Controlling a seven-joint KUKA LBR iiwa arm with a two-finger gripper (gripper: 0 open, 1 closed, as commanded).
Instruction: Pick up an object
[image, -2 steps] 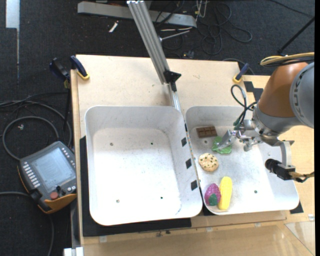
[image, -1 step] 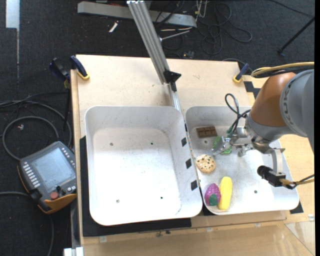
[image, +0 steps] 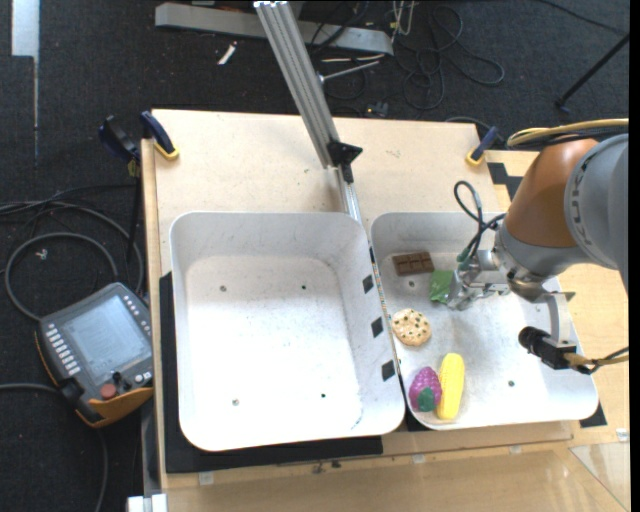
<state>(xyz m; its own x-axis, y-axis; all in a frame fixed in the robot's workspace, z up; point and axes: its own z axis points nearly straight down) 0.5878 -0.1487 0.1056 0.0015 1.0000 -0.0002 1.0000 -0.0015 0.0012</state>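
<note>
In the right bin (image: 520, 395) lie a brown chocolate bar (image: 412, 263), a green item (image: 441, 288), a round cookie (image: 411, 327), a yellow corn cob (image: 451, 385) and a purple-and-green fruit (image: 425, 388). My gripper (image: 462, 295) is low in this bin, right beside the green item and touching or nearly touching its right side. The grey arm with its orange band (image: 545, 190) comes in from the right. The fingertips are too small and cluttered to read.
The left bin (image: 200, 260) sits beside the right one, sharing a raised middle wall (image: 375, 300). A slanted metal pole (image: 305, 85) runs down to the bins' back junction. Clamps (image: 160, 135) hold the bench corners. A teach pendant (image: 95, 345) lies on the floor at left.
</note>
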